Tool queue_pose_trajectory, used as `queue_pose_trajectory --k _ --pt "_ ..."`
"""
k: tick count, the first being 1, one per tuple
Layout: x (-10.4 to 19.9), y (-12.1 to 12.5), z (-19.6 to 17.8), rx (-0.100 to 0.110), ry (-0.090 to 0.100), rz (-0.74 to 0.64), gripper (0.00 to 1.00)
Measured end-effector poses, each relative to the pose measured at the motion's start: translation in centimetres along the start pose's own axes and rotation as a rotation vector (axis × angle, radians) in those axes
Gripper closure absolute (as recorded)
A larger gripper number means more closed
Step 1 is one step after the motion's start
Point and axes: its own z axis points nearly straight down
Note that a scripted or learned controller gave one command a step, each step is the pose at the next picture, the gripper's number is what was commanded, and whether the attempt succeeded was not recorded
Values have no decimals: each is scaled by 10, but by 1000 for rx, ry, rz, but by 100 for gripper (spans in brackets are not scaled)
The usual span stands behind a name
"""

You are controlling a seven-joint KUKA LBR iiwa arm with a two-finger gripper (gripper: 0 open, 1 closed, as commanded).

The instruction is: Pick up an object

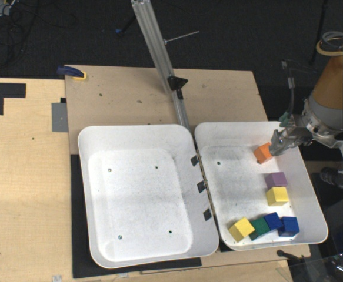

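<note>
The pincer [275, 145] sits at the right bin's [230, 157] two o'clock corner, touching an orange block [262, 153] on its left side. Whether the block sits between the fingers or merely against them, I cannot tell, nor how far they are parted. This looks like the grasp step; next calls for a firm close and a straight lift, checking that the block comes along.

The right bin also has a purple block [275, 179] and a yellow block [277, 195] toward four o'clock, and at five o'clock a cluster: yellow [240, 228], green [259, 228], two blue [282, 223]. The left bin [95, 143] lies at nine o'clock on the table [18, 175].
</note>
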Motion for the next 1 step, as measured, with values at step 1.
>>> queue_pose_trajectory --k 1 --pt "-1 1 -53 0 0 -8 100"
